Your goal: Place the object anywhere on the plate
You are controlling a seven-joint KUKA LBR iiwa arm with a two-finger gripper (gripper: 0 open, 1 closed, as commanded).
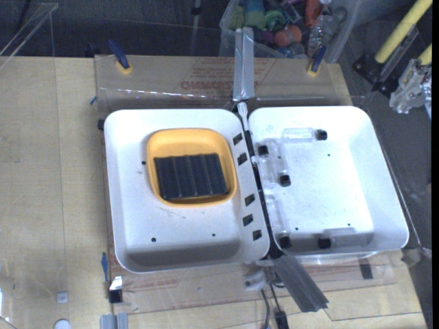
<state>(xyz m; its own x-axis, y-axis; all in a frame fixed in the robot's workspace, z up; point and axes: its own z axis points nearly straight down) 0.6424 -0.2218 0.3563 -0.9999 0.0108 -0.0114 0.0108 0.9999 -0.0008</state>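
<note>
A dark grey ribbed rectangular object (191, 175) lies flat on the yellow plate (159, 144), which sits in the left white bin (123, 211). The object covers most of the plate's floor and lies inside its rim. My gripper (411, 86) shows as a pale metal piece at the far right edge. It is beyond the right bin's back corner, well away from the plate and the object, and nothing hangs from it.
The right white bin (343, 184) holds clear plastic fixtures (278, 163) along its left wall and back. A metal divider (244, 67) runs between the bins. A clear box of colourful toys (288, 12) stands behind them.
</note>
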